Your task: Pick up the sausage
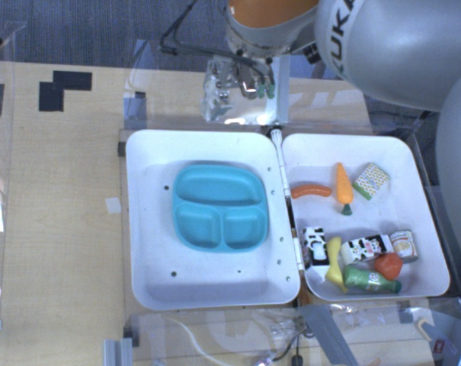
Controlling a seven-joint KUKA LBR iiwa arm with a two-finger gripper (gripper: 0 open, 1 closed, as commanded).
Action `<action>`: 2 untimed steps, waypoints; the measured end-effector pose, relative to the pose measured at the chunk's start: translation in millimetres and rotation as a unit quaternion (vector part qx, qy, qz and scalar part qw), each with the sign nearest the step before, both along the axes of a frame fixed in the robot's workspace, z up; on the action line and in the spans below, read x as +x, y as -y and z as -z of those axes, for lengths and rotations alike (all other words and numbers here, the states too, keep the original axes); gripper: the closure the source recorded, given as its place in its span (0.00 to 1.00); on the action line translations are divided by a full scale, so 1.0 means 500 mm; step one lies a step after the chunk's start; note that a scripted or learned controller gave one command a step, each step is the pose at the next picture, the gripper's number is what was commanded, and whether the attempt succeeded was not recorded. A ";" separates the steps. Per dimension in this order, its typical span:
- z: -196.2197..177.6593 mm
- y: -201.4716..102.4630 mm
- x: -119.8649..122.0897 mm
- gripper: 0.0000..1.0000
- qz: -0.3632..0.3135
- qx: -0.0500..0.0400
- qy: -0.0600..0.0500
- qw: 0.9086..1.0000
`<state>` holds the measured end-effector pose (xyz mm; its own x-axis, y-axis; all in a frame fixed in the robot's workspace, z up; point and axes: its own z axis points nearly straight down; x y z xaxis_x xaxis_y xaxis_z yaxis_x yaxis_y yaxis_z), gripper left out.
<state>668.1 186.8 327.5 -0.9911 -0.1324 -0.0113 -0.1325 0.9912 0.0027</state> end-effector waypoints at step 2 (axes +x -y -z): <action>-0.238 -0.101 0.003 1.00 -0.096 0.003 0.007 0.995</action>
<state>669.5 237.1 446.5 -0.9472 -0.3196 -0.0267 -0.3198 0.9475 0.0048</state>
